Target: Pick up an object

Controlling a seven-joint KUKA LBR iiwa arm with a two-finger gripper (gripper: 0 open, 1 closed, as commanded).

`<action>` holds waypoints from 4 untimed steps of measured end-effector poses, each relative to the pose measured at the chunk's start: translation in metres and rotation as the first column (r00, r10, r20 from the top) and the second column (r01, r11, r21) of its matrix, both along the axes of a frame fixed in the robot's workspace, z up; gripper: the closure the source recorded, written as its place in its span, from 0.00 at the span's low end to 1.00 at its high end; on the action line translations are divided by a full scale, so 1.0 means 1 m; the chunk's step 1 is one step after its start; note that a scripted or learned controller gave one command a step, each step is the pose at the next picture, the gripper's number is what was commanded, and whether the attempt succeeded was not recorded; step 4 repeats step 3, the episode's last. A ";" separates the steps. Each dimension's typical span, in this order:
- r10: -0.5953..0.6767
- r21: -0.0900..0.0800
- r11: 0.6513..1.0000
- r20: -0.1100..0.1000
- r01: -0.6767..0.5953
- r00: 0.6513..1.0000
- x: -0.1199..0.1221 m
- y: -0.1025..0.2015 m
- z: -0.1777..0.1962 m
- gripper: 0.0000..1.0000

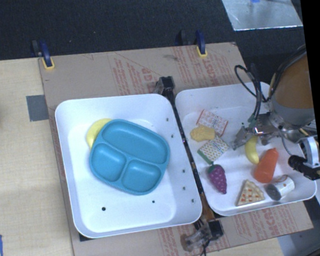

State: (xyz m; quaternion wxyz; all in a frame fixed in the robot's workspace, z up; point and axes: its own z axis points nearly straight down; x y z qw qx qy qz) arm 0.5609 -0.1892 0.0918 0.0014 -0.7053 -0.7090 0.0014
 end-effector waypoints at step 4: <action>0.000 0.001 1.000 0.003 0.000 1.000 0.003 0.147 0.101 1.00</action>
